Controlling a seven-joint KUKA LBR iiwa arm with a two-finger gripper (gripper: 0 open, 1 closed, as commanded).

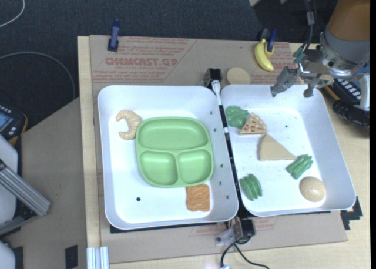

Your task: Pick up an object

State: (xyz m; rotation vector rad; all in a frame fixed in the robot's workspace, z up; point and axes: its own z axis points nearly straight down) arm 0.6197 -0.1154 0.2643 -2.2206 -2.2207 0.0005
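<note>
Well, here is how the bench stands, from left to right.

Left bin (111, 144): a croissant (128, 123) lies by its left wall, just beside a green divided plate (174, 150) in the middle.
Front of left bin: an orange waffle-like piece (198, 197) sits just below the plate, close to it or touching, I can't quite say which.
Right bin (335, 156): a dark green leafy piece (236, 115) lies at the upper left, touching a waffle wedge (253, 125).
Middle of right bin: a tan triangular slice (272, 149) rests just below the wedge.
Front of right bin: a green pod-like piece (252, 186) on the left, another green piece (299, 165) further right, and a round bread roll (312, 189) near the front right corner.
Bench behind the bins: a pale round disc (238, 76) and a banana (264, 56).
Gripper (295, 85): it hovers above the right bin's back edge, fingers spread wide, nothing between them.
</note>
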